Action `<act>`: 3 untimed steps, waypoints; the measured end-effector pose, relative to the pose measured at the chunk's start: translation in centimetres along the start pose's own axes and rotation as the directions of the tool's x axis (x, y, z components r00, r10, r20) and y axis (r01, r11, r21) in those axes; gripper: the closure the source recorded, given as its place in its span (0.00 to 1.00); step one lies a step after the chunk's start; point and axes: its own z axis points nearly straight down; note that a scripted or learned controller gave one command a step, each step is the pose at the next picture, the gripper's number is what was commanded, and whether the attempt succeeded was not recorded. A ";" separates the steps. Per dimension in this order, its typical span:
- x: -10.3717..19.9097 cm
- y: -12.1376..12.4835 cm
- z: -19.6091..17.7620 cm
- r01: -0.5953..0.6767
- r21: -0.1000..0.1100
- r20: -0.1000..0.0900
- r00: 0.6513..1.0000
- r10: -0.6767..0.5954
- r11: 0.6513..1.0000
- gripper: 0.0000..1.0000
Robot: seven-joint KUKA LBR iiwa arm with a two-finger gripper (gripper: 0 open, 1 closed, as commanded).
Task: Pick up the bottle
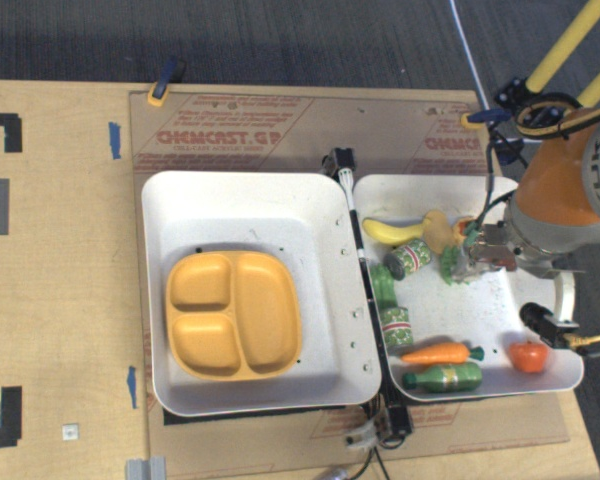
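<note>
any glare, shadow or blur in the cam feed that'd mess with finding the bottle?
Camera view: even light, no hard glare on the right bin; soft shadow along the left bin wall beside the yellow tray; the green bottle reads clearly by the carrot; small items near the gripper look soft and merge together.

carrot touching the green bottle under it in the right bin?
Cannot tell. In the camera view the orange carrot lies just above the dark green bottle near the front wall, their edges meeting with no plain gap or contact.

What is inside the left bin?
The left bin holds a yellow divided plate, lying flat with nothing in its compartments. Whatever lies under the plate is covered.
</note>
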 end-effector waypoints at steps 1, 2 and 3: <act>5.1 -7.8 2.0 0.175 0.009 -0.009 0.984 -0.175 0.984 1.00; 2.1 -7.7 -14.0 0.515 0.007 -0.011 0.857 -0.515 0.857 1.00; -3.2 -5.8 -23.8 0.772 0.002 -0.010 0.636 -0.772 0.636 1.00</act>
